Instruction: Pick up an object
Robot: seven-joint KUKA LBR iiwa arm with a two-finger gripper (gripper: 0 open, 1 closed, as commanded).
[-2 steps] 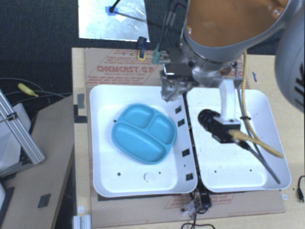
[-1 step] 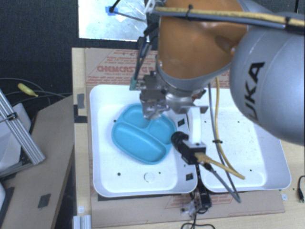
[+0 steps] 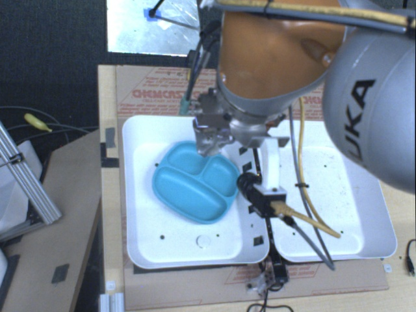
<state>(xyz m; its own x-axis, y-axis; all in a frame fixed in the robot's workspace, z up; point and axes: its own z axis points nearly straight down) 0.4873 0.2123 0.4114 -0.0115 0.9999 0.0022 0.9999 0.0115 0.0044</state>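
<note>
Below the big grey arm (image 3: pixel 370 103) the claw (image 3: pixel 209 145) hung over the left bin (image 3: pixel 140 174), its tip right at the upper rim of the blue tray (image 3: pixel 195 184). From where I stood I could not tell whether it was spread or pressed together; the bulky wrist and its orange band (image 3: pixel 273 44) hid most of it, and nothing showed plainly gripped in it.

The tray, a blue plate with three compartments, lay flat on the floor of the left bin. Most of it stretched away below and to the left of the claw, with its far edge directly under the tip. Whether the claw touched that rim or stood just above it, I could not say.

To the right of the claw lay the right bin (image 3: pixel 364 207), and between the two bins ran the white divider where their rims met. A black fitting (image 3: pixel 257 197) with a yellow cable (image 3: pixel 312 220) hung below and to the right of the claw, crossing that divider and reaching over the right bin. Behind the claw, past the upper edge of the bins, a sheet of cardboard (image 3: pixel 156 86) with red print lay under both. Far off to the left stood a tilted metal frame (image 3: pixel 26 181) beside the bench.
</note>
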